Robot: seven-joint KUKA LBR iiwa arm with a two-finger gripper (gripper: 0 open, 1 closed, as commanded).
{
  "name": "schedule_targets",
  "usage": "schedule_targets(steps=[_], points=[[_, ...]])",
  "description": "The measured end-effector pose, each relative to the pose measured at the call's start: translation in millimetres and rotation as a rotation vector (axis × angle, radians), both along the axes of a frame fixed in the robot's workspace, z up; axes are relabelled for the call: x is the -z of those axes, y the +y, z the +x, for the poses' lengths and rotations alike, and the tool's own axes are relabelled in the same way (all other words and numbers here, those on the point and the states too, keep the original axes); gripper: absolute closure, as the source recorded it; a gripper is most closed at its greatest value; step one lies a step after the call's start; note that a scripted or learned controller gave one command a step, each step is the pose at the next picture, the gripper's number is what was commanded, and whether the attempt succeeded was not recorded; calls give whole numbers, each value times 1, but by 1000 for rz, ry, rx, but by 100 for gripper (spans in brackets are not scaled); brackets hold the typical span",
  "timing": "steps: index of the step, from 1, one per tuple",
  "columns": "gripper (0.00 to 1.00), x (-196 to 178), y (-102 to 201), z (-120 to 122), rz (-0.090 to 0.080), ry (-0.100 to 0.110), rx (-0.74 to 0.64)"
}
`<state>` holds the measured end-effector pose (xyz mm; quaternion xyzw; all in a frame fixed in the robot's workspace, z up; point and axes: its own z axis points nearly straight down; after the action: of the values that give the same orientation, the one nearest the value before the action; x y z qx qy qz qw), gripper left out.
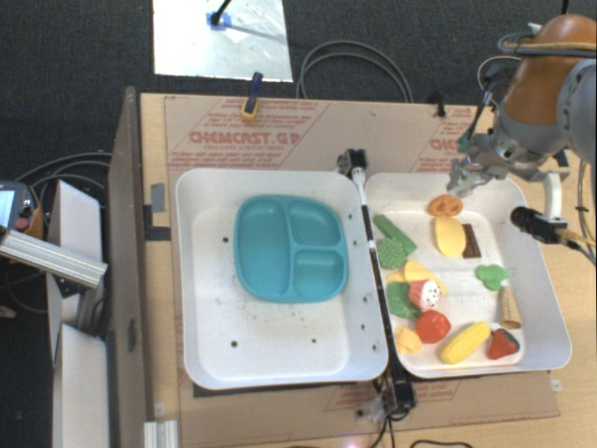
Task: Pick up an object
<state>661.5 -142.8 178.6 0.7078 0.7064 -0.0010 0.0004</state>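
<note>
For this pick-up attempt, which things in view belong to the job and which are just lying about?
Belonging to the job:
- gripper, above the right bin's far edge
- toy foods in the right bin: orange piece, yellow slice, corn cob, tomato, strawberry

Just lying about:
- teal divided plate in the left bin
- paper sheet on the floor
- cables behind the bench

Dark, speckled carpet-looking floor (75, 63) all around the bench. A shiny silver sheet (222, 26) lies on it at the top of the frame, left of centre. Black cables (354, 59) loop just right of that. The bench top is a tan cardboard sheet (308, 129) with faded red lettering, and an aluminium rail (51, 258) pokes in at the left edge.
</note>
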Motion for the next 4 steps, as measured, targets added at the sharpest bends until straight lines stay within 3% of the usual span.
schedule_targets(steps=[1, 3, 4], points=[[100, -2, -33, -24, 0, -2, 1], [100, -13, -64, 9, 0, -7, -6], [100, -17, -17, 8, 2, -4, -10]])
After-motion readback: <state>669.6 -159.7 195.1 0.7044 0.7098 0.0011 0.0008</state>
